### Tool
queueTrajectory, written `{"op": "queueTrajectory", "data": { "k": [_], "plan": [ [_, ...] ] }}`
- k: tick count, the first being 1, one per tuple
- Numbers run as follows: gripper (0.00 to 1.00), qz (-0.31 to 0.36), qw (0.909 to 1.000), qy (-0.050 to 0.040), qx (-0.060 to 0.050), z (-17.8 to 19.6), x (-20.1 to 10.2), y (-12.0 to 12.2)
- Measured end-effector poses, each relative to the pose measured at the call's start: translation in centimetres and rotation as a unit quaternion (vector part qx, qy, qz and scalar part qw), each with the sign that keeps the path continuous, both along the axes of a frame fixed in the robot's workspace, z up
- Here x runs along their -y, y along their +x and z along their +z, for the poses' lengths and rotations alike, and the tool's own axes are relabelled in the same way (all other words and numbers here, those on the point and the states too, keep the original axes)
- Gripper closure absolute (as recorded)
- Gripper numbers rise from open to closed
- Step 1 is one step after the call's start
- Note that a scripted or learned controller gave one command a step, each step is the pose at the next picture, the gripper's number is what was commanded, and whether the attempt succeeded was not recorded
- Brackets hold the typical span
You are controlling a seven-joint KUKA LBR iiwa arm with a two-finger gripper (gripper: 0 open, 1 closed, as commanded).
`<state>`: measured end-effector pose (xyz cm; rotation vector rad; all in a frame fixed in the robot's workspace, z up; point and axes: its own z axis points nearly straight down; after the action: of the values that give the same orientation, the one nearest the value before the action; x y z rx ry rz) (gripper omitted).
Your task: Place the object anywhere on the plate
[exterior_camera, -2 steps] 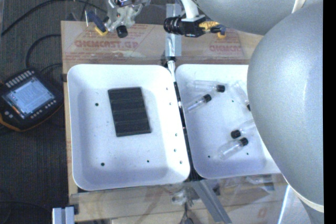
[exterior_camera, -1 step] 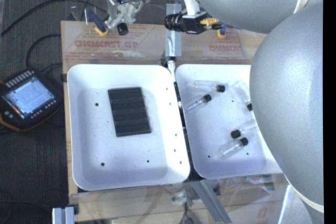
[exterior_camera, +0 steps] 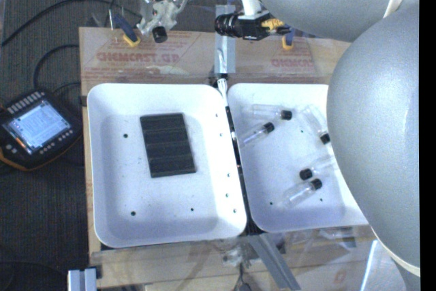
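A black ribbed rectangular plate lies flat in the middle of the left white bin. My gripper hangs high over the back edge of the bench, behind the left bin and well away from the plate. A small clear vial with a black cap shows between its fingertips, and the fingers are shut on it. Several more clear vials with black caps lie scattered in the right white bin.
My arm's large grey body covers the right bin's right side and the upper right of the view. A pendant with a lit screen lies on the floor at left. Blue and yellow clamps hold the back board.
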<state>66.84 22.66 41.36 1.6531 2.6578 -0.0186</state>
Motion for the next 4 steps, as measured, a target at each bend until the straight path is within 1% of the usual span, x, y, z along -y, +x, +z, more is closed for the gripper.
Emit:
{"op": "queueTrajectory", "data": {
  "k": [3, 4],
  "plan": [
    [1.00, 0.001, 1.0000, -0.0047, 0.001, 2.6, -0.3, 0.0],
    [1.00, 0.053, 0.9986, 0.0065, -0.003, 1.9, 0.2, 0.0]
  ]
}}
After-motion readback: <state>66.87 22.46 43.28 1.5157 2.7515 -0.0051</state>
